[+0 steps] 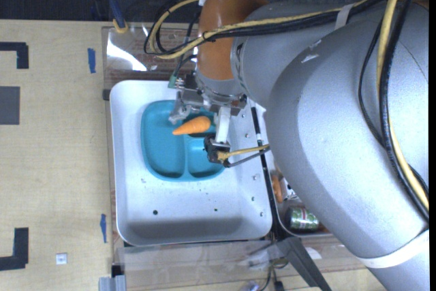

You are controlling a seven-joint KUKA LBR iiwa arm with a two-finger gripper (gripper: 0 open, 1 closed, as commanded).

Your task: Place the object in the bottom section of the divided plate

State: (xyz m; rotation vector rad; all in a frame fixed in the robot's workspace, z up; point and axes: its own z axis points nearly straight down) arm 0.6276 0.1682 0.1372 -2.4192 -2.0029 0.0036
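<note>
Grey arm point(340, 119) bulk filled the right half of my view, nearest the lens, with yellow cables point(388, 44) running across it and hiding most of the right bin point(289, 211). I could make out a green can point(302, 219) and a small orange thing point(277, 186) in the visible corner of that bin, tucked under the arm.

Past the orange band point(221, 31), the wrist reached down over the left bin point(136, 167). A blue divided plate point(160, 143) lay in the upper part of that bin, touching no wall that I could see. The carrot point(192, 126) sat between the jaws point(197, 125), lying crosswise with its tip pointing left, above the plate near its right side. The jaws looked closed narrowly on the carrot, one finger above it and one below. Whether the carrot rested on the plate or hung just over it, I could not tell. The wrist covered the plate's upper right edge. Pale wooden bench point(54, 167) stretched to the left, marked with black squares.
</note>
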